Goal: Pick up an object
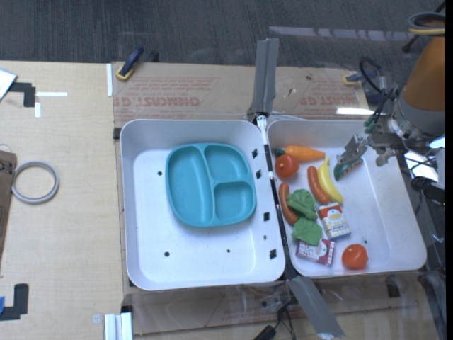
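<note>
a pale wooden tabletop with brown cardboard under it carries two shallow white bins side by side, and a dark carpeted floor runs behind. the left white bin holds a teal plastic plate with three compartments. the right white bin holds the toy food: an orange carrot, a red tomato, a yellow banana, a reddish sausage, green leafy pieces, two small printed cartons and a second red tomato near the front corner. the grey arm's gripper hangs low over the rear middle of the right bin, its dark fingers pointing down and toward the left bin; whether they are apart or together i cannot tell, and nothing shows between them. the nearest thing is the banana, just beside the fingers on the side of the left bin and slightly nearer the front. its long axis runs from the rear of the bin toward the front, curving a little, one end near the carrot and the other by the cartons. i judge a short shift that way would put the fingers across its narrow width.
</note>
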